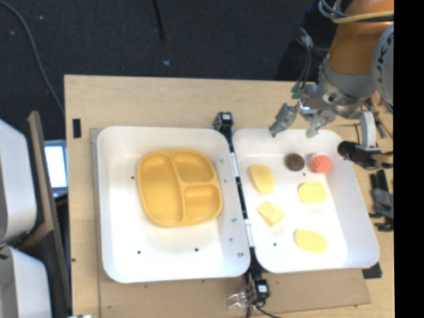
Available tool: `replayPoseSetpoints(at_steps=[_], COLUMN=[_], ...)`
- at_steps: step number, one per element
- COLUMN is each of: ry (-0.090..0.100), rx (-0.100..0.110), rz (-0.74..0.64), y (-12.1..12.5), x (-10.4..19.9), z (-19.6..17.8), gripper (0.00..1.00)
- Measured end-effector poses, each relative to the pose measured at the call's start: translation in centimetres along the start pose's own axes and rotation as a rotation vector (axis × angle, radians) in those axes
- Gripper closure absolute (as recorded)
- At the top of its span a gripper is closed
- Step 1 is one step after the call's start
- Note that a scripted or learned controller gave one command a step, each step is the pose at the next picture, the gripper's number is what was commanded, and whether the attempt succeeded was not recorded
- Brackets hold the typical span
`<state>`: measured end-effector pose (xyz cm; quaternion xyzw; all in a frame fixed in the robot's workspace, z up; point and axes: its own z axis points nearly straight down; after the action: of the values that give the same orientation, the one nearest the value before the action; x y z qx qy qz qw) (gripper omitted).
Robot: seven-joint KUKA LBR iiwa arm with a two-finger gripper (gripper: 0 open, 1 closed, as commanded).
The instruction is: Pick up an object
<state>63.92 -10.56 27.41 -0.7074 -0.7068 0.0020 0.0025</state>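
Note:
My gripper (296,125) hangs over the back edge of the right bin (351,244), fingers spread apart and open, nothing between them. Below it in that bin lie a dark brown round piece (295,161), a small orange-red piece (320,163), a yellow rounded piece (262,178), a yellow oval (312,193), a yellow wedge (270,212) and a flat yellow oval (310,240). The brown piece lies just in front of the gripper.
The left bin (119,244) holds a yellow divided plate (179,187) with three compartments. A black clip (224,119) sits at the back where the bins meet. Cables and black hardware (377,184) crowd the bench's right edge.

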Motion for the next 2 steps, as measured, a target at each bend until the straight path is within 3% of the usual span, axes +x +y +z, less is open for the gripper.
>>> replayPoseSetpoints(at_steps=[1, 2], ry=[0.000, -0.001], rx=[-0.008, -0.002], rz=[-0.001, 0.000], y=[0.1, 0.2], x=[0.0, -0.6], z=[-0.4, 5.7], gripper=[0.00, 0.00])
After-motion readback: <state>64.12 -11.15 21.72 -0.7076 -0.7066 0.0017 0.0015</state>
